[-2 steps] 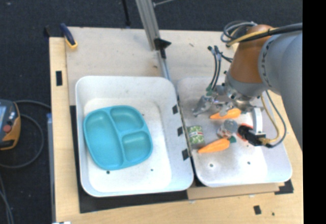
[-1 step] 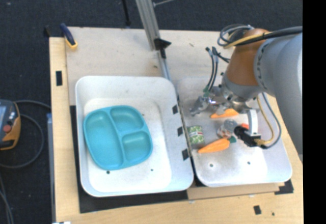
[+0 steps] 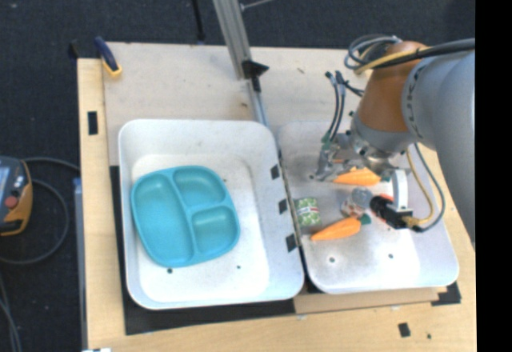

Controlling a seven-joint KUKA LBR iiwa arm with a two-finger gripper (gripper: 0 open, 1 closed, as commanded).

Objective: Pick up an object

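Gripper [image 3: 346,165] hung low in the right bin [image 3: 432,262], just above a carrot [image 3: 356,178]; its finger state could not be told.

Two shallow white bins sit side by side on the pale surface [image 3: 176,82]: the left bin [image 3: 256,262] holds a blue divided plate [image 3: 186,214], and the right bin [image 3: 424,262] holds a toy carrot [image 3: 336,230] lying beside a small green packet [image 3: 307,211], with a second orange carrot [image 3: 356,178] further back. The grey arm [image 3: 440,106] with its orange band [image 3: 386,98] reaches in from the right, its gripper [image 3: 346,160] low over the right bin just above that second carrot.
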